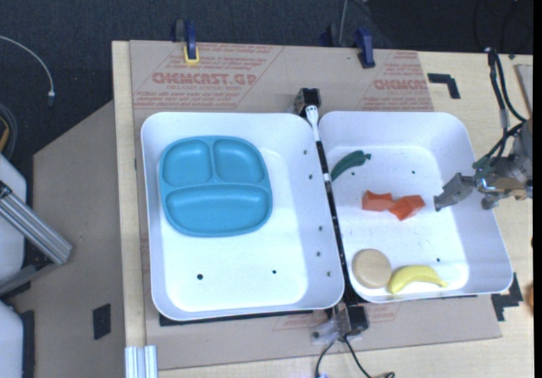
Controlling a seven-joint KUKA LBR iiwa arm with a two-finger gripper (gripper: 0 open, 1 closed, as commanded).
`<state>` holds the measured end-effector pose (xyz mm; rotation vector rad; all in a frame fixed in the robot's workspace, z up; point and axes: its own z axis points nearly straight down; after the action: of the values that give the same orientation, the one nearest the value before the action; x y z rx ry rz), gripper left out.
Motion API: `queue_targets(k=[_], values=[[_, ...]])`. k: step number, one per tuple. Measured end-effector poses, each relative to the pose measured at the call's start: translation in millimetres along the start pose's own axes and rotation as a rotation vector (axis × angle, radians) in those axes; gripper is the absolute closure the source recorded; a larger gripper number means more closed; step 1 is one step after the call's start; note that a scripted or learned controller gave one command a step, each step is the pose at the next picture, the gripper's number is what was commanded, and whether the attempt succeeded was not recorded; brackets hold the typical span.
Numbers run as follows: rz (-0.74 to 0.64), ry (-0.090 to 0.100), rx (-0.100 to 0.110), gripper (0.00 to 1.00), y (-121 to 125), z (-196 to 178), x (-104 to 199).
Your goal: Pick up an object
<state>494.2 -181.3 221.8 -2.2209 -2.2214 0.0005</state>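
Note:
The right bin [474, 147] holds several small objects: a green pod-shaped piece [350, 163] near its back left, an orange-red piece [392, 202] in the middle, a beige round piece [371, 267] and a yellow banana [415, 278] at the front. My gripper [467, 197] hangs over the bin's right side, a little to the right of the orange-red piece and apart from it. Its fingers stand open, and nothing is between them.
The left bin [288, 275] holds a blue divided plate [216, 186] at its back left. A black hinge strip [326, 198] runs between the two bins. Cables [504, 88] hang by the arm at the right edge.

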Motion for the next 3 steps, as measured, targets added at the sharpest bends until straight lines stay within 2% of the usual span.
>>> queue_targets(k=[1, 3], values=[[0.001, 0.003, 0.005, 0.00, -7, 47, 5], [0.001, 0.002, 0.003, 0.00, -7, 139, -3]])
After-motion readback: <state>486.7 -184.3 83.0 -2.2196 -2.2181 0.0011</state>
